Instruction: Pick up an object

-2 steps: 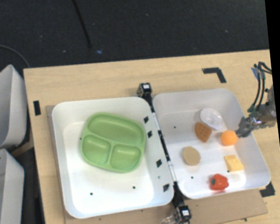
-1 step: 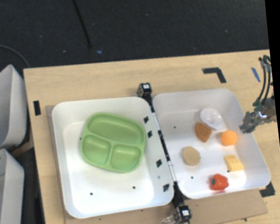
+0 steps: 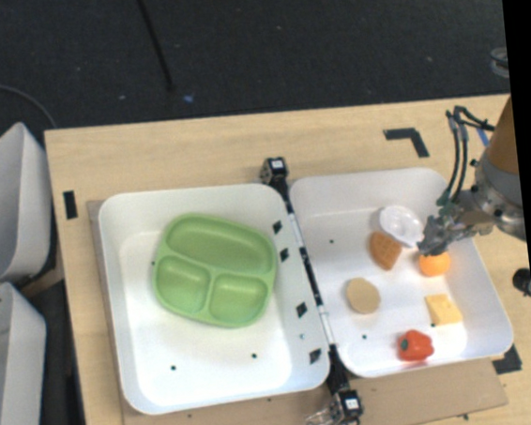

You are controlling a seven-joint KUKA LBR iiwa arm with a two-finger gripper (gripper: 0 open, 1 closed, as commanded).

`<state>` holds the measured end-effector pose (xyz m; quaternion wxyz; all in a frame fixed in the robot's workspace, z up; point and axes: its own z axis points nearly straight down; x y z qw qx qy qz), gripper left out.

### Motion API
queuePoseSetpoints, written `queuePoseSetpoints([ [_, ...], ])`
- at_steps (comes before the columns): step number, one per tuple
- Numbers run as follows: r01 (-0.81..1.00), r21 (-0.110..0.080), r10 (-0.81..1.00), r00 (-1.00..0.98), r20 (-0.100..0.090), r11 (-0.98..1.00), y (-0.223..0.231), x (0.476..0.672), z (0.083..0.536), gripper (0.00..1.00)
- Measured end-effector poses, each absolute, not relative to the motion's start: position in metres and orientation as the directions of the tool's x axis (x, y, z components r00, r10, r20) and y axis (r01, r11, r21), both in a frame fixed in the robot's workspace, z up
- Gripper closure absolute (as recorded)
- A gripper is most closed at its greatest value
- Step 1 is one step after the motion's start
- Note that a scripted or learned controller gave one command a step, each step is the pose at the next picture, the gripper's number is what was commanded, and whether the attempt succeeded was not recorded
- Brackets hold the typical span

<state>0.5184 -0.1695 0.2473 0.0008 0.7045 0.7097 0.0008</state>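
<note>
The right bin holds several small objects. A small orange ball lies near its right wall, and my gripper hangs just above it, touching or almost touching its top. Left of the gripper are a white round piece and a brown-orange lump. Further forward lie a tan round piece, a yellow block and a red item with a green tip. The arm comes in from the right edge.
A green divided plate lies in the left bin. A ridge with black clips separates the two bins. White containers stand off the bench at far left.
</note>
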Motion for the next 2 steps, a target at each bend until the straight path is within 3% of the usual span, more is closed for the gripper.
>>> queuePoseSetpoints([
  [2,1.000,0.001,1.000,-0.008,0.001,0.008,-0.053,0.526,0.241,1.00],
])
